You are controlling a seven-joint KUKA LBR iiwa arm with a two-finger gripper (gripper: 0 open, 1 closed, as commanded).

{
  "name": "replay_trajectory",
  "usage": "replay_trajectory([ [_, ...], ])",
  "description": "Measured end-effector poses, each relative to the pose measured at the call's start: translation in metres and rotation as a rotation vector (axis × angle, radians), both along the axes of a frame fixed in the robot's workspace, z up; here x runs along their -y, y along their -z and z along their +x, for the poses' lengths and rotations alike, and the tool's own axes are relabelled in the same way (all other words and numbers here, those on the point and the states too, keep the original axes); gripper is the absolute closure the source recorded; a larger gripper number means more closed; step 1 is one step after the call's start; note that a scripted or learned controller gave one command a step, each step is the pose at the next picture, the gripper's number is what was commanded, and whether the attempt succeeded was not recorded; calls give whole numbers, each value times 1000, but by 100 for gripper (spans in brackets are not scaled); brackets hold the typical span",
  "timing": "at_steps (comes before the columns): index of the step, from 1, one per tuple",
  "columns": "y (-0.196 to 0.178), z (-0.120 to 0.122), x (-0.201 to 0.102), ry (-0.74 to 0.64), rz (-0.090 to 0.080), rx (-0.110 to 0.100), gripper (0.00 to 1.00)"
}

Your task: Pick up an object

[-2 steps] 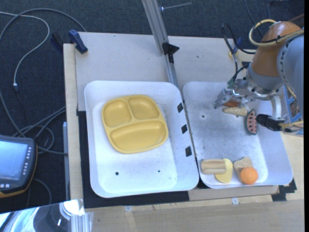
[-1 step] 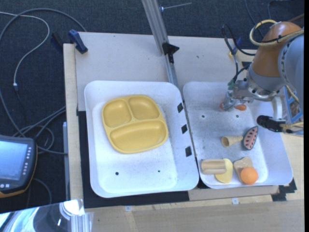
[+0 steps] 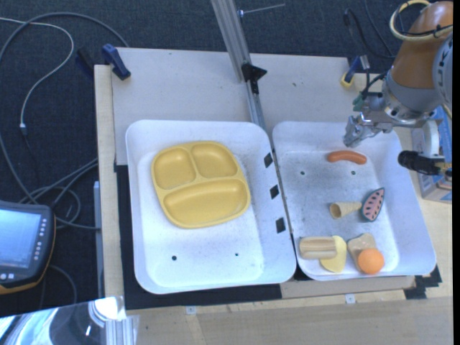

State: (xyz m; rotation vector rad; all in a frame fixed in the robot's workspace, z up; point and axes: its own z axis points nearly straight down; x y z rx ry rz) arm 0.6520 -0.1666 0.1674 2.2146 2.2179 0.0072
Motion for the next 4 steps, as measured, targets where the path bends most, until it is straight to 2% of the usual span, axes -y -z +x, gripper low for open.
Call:
replay_trajectory([
  [2, -94, 6, -7, -1, 0, -1, 100],
  [3, -82, -11, -61, -4, 5, -11, 100],
  [4, -81, -41, -111, -4, 5, -12, 100],
])
